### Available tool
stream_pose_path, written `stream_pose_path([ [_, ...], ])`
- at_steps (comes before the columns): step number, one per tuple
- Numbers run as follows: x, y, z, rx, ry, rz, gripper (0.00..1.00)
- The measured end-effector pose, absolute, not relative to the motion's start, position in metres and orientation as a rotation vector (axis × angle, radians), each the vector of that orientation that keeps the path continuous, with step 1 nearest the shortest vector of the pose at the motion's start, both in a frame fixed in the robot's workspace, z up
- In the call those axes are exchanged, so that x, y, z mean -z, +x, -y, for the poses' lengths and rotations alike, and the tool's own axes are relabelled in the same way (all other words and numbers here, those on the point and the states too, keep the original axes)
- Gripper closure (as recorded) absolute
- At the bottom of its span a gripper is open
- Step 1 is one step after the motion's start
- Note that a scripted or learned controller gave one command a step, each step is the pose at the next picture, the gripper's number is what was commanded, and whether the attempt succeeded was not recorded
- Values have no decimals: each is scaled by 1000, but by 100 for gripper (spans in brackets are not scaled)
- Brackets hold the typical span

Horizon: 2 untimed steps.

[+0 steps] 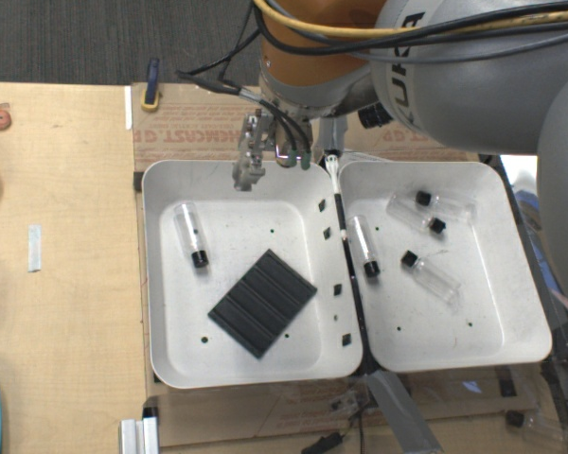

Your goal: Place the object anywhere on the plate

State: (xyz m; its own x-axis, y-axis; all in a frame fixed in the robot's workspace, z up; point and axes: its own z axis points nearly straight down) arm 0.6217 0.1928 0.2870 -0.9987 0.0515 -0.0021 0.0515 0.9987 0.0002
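The arm reaches in from the right, its gripper hanging above the back edge of the left bin. The jaws are small and blurred against the bin wall, so I cannot tell whether they are open or closed; nothing shows between them.

In the left bin a vial with a black cap lies on its side near the left wall, well apart from the plate, a dark ribbed slab set at a slant in the middle of the bin floor. This vial looks the likeliest object to move, being nearest. The right bin holds four more vials.

The vial should be light, stiff and smooth, probably clear plastic or glass. Being round, it may roll when nudged and slip out of a loose pinch. The best hold is likely across the middle of the barrel, with the jaws square to its long axis, closing gently.
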Motion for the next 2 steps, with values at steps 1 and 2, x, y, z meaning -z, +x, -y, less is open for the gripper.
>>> stream_pose_path([
  [1, -209, 656, -227, -2, -247, -3129, 100],
  [2, -240, 660, -228, -2, -296, -3123, 100],
])
